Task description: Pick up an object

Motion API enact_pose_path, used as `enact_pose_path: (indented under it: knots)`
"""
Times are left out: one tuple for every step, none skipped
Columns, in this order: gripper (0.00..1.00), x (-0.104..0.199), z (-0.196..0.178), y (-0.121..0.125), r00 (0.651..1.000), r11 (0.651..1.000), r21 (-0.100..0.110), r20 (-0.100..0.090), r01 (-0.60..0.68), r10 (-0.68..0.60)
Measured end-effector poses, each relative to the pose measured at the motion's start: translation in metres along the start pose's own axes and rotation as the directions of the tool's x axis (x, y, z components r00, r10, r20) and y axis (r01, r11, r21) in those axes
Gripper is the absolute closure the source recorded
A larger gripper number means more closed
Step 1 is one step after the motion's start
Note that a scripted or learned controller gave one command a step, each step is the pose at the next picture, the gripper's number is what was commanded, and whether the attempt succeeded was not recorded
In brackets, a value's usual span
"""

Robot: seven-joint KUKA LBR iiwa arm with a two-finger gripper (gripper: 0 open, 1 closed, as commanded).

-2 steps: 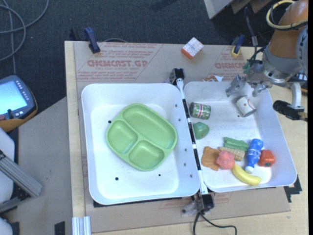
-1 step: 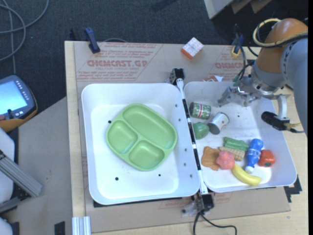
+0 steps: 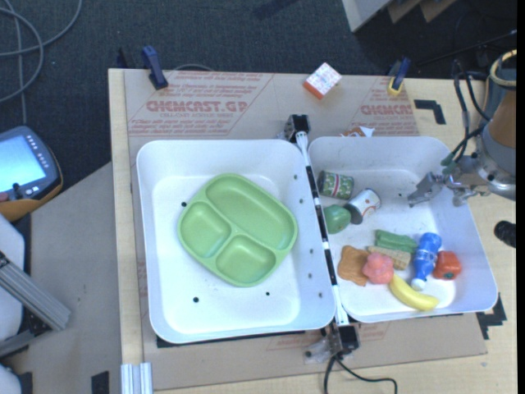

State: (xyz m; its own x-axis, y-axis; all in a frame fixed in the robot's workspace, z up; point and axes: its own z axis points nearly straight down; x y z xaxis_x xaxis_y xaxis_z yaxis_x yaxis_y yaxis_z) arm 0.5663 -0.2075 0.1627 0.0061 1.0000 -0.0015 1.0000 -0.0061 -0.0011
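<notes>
Hovering over the right-hand shallow white plastic bin (image 3: 472, 245), near its edge at about three o'clock, the grey metal two-finger gripper (image 3: 428, 189) holds nothing that I can see, and from where I stand I cannot tell how its tips are set. To my eye the work is at the reaching step: no object is chosen or lifted yet. The toys lie together in the lower part of this bin, at about six to seven o'clock from the gripper: a blue plastic bottle with a white cap (image 3: 424, 258), a small red toy piece (image 3: 447, 264) just beside it, a yellow plastic banana (image 3: 413, 295), a pink round toy (image 3: 378, 268) and a green ridged toy piece (image 3: 397, 240). A green printed can (image 3: 335, 184) lies at nine o'clock from it. The next move, I think, asks the arm to travel down toward one toy and descend over it. The left bin (image 3: 156, 228) carries a light green divided plastic plate (image 3: 238, 229).
</notes>
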Motion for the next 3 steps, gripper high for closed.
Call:
enact_pose_path:
  knots:
    - [0.0,0.0934,0.0781,-0.0485,1.0,1.0,-0.005,0.0,0.01,-0.01]
    - [1.0,0.0904,0.0682,-0.0484,1.0,1.0,-0.004,-0.001,0.005,-0.005]
    - [0.0,0.0905,0.0686,-0.0485,1.0,1.0,-0.003,-0.001,0.006,-0.006]
